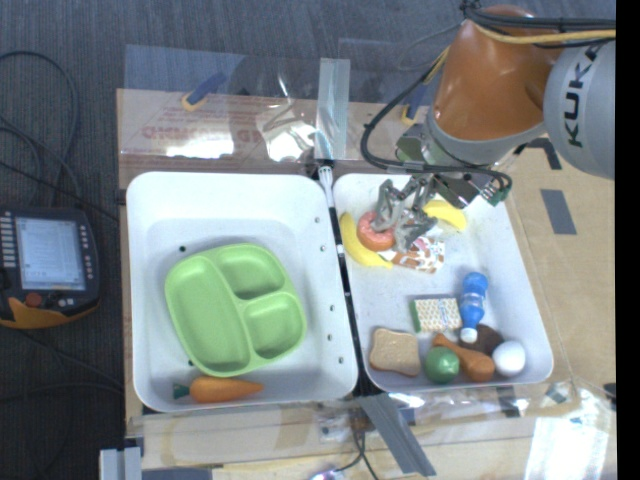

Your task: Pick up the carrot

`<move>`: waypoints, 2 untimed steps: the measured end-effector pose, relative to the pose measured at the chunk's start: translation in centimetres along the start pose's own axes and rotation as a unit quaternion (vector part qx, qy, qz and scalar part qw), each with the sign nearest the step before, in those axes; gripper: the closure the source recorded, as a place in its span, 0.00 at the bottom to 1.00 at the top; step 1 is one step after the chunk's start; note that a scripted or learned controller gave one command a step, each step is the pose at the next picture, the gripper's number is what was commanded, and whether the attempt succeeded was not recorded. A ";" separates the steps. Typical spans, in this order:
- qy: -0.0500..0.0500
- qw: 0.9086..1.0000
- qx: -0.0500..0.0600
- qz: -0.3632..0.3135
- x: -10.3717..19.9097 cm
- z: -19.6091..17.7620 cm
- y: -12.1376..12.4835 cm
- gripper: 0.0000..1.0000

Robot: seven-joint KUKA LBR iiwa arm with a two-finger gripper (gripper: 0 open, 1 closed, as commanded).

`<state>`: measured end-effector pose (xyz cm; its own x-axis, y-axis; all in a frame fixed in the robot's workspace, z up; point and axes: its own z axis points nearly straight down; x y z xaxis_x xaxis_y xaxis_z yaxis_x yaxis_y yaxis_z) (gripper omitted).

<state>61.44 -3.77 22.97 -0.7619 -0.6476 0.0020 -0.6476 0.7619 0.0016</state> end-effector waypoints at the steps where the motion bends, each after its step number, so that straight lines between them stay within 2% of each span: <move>1: -0.005 1.000 0.006 -0.021 4.9 -9.7 -6.6 1.00; 2: 0.000 0.980 -0.002 -0.198 5.8 2.0 -3.4 1.00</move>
